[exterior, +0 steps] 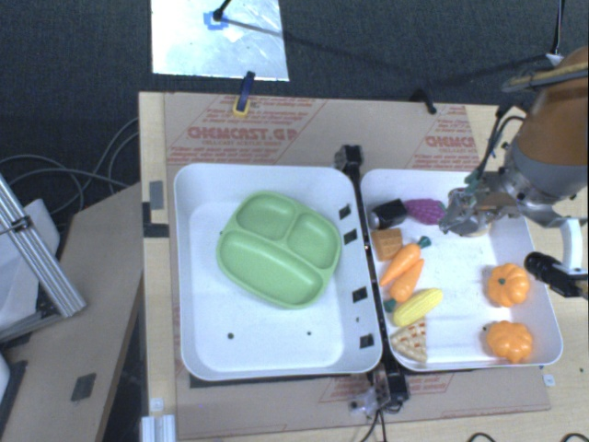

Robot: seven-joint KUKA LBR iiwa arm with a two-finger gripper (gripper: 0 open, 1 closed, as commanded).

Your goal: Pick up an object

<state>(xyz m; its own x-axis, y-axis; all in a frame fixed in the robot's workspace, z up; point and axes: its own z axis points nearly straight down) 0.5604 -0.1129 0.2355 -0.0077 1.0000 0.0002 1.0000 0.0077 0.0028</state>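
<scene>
A: Where is free room in the right white bin (550,325)?

B: In its middle. The orange carrot (402,263), yellow corn cob (416,304) and two orange pumpkins (508,311) stand around it.

a robotics lab: two shallow white plastic bins (276,178) on a printed cardboard sheet (248,132), loose black cables (55,168) (over dark carpet), an aluminium frame rail (37,256), a grey-and-orange robot arm (552,127).

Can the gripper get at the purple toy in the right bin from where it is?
Probably yes. The gripper hangs just right of the purple toy, with bare bin floor between them. The black block sits close on the toy's far side and may crowd a grasp.
</scene>
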